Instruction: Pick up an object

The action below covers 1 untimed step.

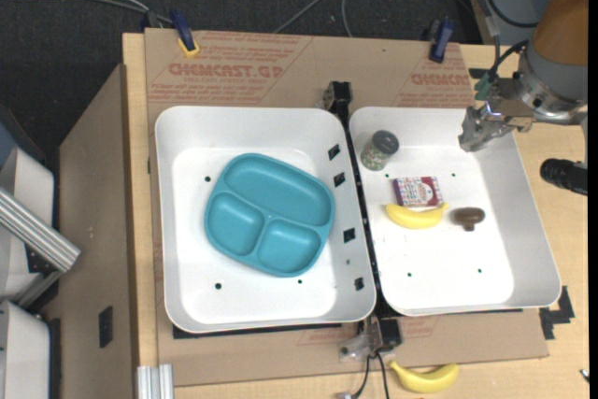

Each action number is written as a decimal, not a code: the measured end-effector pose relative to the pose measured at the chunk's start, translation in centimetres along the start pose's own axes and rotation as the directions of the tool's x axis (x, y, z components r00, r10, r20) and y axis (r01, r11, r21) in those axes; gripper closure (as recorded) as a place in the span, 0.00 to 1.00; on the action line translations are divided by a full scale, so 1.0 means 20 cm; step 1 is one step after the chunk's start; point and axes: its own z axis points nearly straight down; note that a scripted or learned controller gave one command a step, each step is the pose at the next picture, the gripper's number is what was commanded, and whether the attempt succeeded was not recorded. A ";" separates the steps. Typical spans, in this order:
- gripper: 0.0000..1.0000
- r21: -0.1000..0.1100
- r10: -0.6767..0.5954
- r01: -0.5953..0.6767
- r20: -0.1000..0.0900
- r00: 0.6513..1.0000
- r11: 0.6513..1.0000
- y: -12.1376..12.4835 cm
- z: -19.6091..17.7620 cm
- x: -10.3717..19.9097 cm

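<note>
The right bin (495,276) holds a yellow banana (416,216), a small maroon and white packet (417,192) just above it, a brown lump (469,218) to their right and a small grey-green jar (379,149) near the bin's upper left corner. A teal divided plate (269,214) lies in the left bin (187,276). My gripper (478,132) hangs over the upper right corner of the right bin, up and to the right of the packet, apart from every object. Nothing shows between its fingers.
A second banana (430,377) lies outside the bins at the bench's front edge. Blue clamps (184,36) (440,40) hold the cardboard sheet at the back. A black bracket (338,94) sits between the bins at the back.
</note>
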 end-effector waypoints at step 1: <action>1.00 0.001 -0.001 0.001 -0.001 1.000 1.000 0.00 -0.01 0.27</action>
